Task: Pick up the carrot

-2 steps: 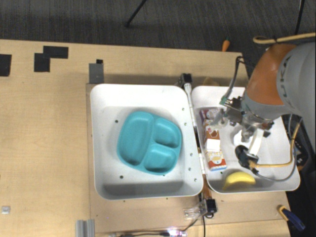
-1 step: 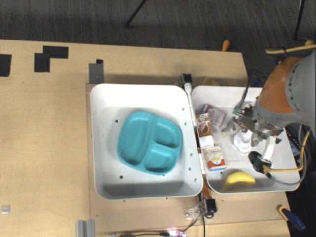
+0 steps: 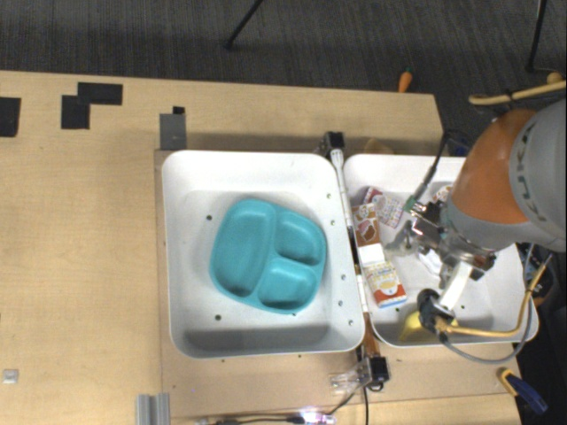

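Note:
My gripper [image 3: 427, 230] hangs over the middle of the right bin [image 3: 390, 336], under the grey wrist and orange band of the arm [image 3: 487, 184]. The arm's bulk covers much of that bin's floor. To the left of the gripper lie a white and orange carton [image 3: 383, 282], a brown packet [image 3: 366, 231] and a printed wrapper [image 3: 379, 206]. A yellow item [image 3: 414, 324] sits at the bin's near edge, beside a yellow cable.
The left bin [image 3: 190, 237] holds a teal divided plate [image 3: 267, 255]. A divider rail [image 3: 347, 228] runs between the two bins. A small orange object [image 3: 405, 81] lies at the bench's far edge. Bare bench stretches to the left.

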You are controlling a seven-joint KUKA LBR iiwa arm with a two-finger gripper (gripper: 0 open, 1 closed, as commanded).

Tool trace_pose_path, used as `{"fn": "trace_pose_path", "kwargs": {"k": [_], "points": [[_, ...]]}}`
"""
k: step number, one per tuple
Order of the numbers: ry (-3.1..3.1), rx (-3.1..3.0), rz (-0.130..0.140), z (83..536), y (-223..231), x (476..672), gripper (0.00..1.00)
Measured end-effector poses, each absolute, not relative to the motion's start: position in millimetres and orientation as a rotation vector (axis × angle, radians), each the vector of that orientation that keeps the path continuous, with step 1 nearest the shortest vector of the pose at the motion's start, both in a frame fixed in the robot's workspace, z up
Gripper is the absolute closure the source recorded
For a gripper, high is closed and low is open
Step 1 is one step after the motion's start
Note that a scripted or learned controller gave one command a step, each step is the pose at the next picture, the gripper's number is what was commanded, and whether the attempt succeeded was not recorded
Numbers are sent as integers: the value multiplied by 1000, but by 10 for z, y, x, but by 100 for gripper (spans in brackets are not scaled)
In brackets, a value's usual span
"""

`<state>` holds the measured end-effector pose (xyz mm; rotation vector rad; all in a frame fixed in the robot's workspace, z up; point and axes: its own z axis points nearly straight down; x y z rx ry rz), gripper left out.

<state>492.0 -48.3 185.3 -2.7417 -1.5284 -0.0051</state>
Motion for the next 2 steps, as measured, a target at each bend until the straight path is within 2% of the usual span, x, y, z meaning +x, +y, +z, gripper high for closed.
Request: {"fn": "trace_pose_path", "kwargs": {"k": [1, 2], "points": [[-1491, -2761, -3, 1840, 190, 4880, 0], [-1779, -2594, -2, 1848, -420, 5732, 0]]}}
